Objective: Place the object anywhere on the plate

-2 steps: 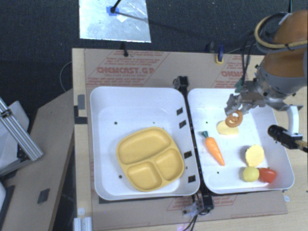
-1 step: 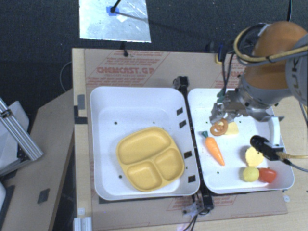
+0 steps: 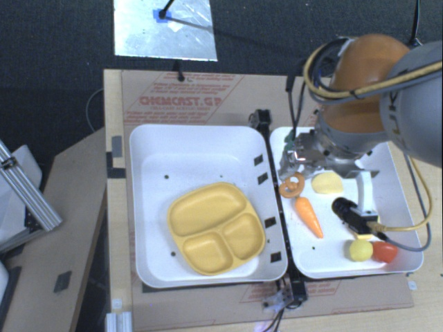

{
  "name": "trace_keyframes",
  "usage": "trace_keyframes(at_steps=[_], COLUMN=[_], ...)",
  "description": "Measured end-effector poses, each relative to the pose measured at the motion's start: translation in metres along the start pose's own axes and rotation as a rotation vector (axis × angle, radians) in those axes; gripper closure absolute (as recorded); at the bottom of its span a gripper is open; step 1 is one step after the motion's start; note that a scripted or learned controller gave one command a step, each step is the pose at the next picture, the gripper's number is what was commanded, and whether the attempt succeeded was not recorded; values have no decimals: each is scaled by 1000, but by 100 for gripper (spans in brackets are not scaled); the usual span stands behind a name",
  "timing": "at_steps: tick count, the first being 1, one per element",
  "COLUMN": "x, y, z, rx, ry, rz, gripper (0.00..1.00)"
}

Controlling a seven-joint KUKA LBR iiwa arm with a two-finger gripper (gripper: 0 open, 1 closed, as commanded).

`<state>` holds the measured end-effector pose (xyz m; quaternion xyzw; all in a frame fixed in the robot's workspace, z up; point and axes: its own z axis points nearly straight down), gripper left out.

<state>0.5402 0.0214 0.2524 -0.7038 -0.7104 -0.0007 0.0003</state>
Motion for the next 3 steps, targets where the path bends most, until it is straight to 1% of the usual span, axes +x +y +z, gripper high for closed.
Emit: trace_keyframes(at_steps=[1, 2, 3], x=[44, 89, 87], y=[-12, -15, -15], z=[1, 12, 12], rx=[1, 2, 1], ry=[0, 0, -1], rz=[-1, 1, 5], gripper=[100, 100, 0])
